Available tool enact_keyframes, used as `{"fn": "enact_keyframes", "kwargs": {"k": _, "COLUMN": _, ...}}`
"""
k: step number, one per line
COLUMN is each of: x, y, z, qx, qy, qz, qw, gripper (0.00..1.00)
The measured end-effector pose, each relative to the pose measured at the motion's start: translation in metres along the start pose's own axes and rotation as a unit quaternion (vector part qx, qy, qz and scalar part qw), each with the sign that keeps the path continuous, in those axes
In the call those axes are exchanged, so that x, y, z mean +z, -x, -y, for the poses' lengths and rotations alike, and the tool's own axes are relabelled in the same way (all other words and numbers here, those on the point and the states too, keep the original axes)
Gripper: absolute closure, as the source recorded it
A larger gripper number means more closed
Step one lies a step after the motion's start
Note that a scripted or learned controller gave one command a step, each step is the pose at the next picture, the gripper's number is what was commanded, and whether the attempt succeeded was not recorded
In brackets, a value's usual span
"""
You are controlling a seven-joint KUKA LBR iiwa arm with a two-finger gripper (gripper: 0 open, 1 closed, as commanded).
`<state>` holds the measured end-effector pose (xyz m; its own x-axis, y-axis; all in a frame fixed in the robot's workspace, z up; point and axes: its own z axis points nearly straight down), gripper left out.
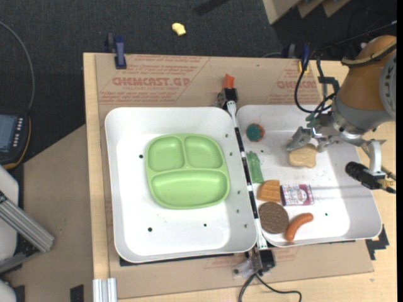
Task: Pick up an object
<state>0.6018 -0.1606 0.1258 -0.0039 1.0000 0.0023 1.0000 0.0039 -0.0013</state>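
Gripper (307,138): positioned in the right bin (352,222), toward that bin's 12 o'clock region, directly over the tan bread-like piece (303,158). The fingers (296,142) appear spread, one at 9 o'clock and the other at 3 o'clock of the wrist axis, with nothing seen between them. The tips sit just above or touching the bread piece's upper edge; contact cannot be confirmed.

Assessment: approach step in hand; no grasp is made yet. The likely target is the bread piece.

Surroundings, working outward. At 9 o'clock of the gripper, a small teal ball (254,131). At 8 o'clock, a green strip (254,167) along the bin's left wall. At 7 o'clock, an orange cracker square (269,190), a purple-and-white packet (296,195), a brown round patty (273,217) and a sausage (298,226), clustered near together. The left bin (126,219) holds a green divided plate (186,171).

Next move, judged: lower so the fingers straddle the bread piece, close on it, then lift straight up.
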Motion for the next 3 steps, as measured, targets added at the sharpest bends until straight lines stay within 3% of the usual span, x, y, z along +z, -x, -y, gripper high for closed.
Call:
{"fn": "enact_keyframes", "kwargs": {"k": 1, "x": -0.063, "y": -0.062, "z": 0.014, "qx": -0.001, "qy": 0.004, "qz": 0.0, "qw": 1.0, "gripper": 1.0}}
{"fn": "enact_keyframes", "kwargs": {"k": 2, "x": -0.08, "y": -0.133, "z": -0.022, "qx": -0.002, "qy": 0.004, "qz": 0.001, "qw": 1.0, "gripper": 1.0}}
{"fn": "enact_keyframes", "kwargs": {"k": 3, "x": -0.079, "y": -0.164, "z": -0.005, "qx": 0.0, "qy": -0.001, "qz": 0.0, "qw": 1.0, "gripper": 1.0}}
